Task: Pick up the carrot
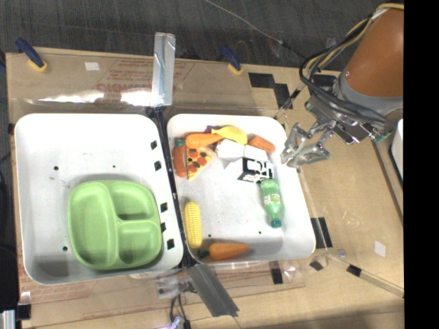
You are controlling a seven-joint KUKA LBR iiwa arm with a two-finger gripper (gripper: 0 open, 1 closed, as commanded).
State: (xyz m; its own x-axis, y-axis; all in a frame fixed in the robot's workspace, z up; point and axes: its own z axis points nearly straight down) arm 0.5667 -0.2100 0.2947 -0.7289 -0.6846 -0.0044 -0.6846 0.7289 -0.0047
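Orange carrot (228,251) lies against the right bin's (296,211) near wall beside the corn (193,223), well apart from the empty, parted jaws (305,149).

Lighting is even and fairly bright across the middle of the frame, with the two white bins rendered almost overexposed. A strip of glare lies on the clear plastic sheet (89,96) at upper left, and the silver tape (163,70) shines. Soft shadows collect along the bins' inner walls, darkest at the lower left corner of the left bin (41,266). The top of the frame falls off dim. Focus is slightly soft throughout, with visible grain.
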